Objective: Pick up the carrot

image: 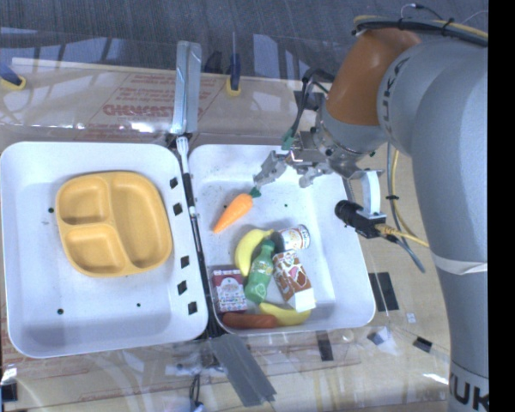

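Note:
The orange carrot (pixel 232 213) with a green stub lies slanted in the right bin (pixel 348 269), near the bin's upper left. My gripper (pixel 284 178) hovers just up and to the right of the carrot's green end. Its two fingers are spread open with nothing between them. The left fingertip (pixel 262 178) is close to the carrot's top, apart from it. The grey arm with its orange band reaches in from the upper right.
Below the carrot lies a cluster: a banana (pixel 251 247), a green bottle (pixel 260 275), a small can (pixel 297 237), a carton (pixel 294 283), a red box (pixel 229 291) and a red sausage (pixel 251 320). A yellow divided plate (pixel 112 222) sits in the left bin (pixel 26 316).

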`<state>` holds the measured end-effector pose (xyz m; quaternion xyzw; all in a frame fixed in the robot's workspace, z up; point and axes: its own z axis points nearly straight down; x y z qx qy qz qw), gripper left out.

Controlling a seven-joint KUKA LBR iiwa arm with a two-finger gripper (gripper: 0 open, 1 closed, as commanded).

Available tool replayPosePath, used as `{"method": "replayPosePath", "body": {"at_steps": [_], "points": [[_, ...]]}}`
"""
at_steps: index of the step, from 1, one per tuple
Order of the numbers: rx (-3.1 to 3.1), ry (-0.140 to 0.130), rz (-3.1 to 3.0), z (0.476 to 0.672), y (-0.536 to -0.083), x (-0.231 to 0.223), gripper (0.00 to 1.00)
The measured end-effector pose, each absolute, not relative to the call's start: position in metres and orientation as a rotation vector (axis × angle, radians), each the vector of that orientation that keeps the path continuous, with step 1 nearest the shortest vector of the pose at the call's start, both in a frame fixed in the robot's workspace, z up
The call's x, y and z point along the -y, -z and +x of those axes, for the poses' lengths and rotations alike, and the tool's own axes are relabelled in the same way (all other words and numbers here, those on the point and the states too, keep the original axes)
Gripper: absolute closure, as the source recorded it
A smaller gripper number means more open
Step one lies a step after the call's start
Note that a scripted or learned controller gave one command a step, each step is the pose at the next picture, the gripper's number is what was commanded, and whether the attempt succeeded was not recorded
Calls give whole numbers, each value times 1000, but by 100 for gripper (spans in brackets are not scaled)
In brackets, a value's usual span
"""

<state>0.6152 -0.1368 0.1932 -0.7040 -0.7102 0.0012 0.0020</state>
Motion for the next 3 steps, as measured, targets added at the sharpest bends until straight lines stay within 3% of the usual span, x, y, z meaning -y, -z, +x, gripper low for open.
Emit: {"method": "replayPosePath", "body": {"at_steps": [1,2,3], "points": [[2529,-3,-1857,612,-115,114,0],[2628,0,-1722,626,-92,107,0],[2633,1,-1719,627,-103,107,100]]}}
